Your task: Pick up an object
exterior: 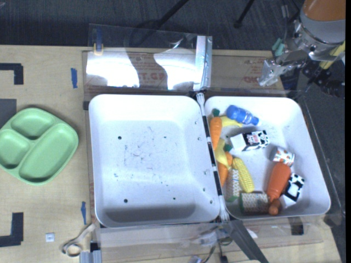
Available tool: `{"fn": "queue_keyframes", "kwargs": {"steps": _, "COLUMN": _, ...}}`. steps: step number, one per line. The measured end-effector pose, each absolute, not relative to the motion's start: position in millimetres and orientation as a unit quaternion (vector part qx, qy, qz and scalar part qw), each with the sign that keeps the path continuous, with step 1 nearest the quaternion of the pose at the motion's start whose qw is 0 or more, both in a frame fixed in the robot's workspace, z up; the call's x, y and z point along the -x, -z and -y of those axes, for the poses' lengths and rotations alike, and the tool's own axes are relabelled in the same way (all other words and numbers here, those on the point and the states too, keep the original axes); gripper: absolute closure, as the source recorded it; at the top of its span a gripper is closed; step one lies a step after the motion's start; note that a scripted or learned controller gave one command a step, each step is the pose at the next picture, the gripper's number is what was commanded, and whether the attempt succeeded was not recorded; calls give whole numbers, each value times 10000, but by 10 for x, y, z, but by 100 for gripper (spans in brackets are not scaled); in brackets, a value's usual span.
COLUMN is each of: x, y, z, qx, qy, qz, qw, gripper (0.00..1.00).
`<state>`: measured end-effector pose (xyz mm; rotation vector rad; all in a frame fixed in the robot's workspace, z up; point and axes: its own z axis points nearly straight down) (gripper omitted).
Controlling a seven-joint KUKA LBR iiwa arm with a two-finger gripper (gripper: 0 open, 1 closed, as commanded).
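1. Along the near edge of the right bin (315,163), a short corn cob (250,202) lies by the bin's near left corner, its end touching the tip of a large carrot (277,182) that slants up toward the far right. A black-and-white block (295,187) sits against that carrot's right side. A grab here could catch two things at once, or pin one against the near wall and let it squirt out.

2. Farther in, down the left wall, a yellow corn (242,172), a banana (222,156) and a slim carrot (216,131) lie packed together against the wall. Fingers coming down there would likely strike the rim or wedge between neighbours.

3. Toward the middle, a cow-print box (249,140) and a small red-and-white piece (283,157) have more room around them; I judge these the safer picks.

4. Near the far wall lies a blue bottle (242,114); being round, it may roll away from a closing grip.

5. Beyond the right bin's far right corner, the gripper (272,70) hangs over the bench (49,75), holding nothing. Whether its fingers are wide or narrow I cannot tell. The left bin (98,114) is bare.
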<state>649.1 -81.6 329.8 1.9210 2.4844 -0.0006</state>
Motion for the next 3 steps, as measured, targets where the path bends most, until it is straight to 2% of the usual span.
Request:
{"fn": "queue_keyframes", "kwargs": {"steps": 1, "x": -6435, "y": -4125, "z": 1309, "qx": -7333, "qy": 4, "qz": -6799, "qw": 5, "gripper": 100}}
{"fn": "queue_keyframes", "kwargs": {"steps": 2, "x": -6667, "y": -4063, "z": 463, "qx": -7143, "qy": 0, "qz": -6998, "qw": 8, "gripper": 100}}
{"fn": "queue_keyframes", "kwargs": {"steps": 3, "x": -6664, "y": -4341, "z": -155, "qx": -7089, "qy": 2, "qz": -7053, "qw": 6, "gripper": 100}}
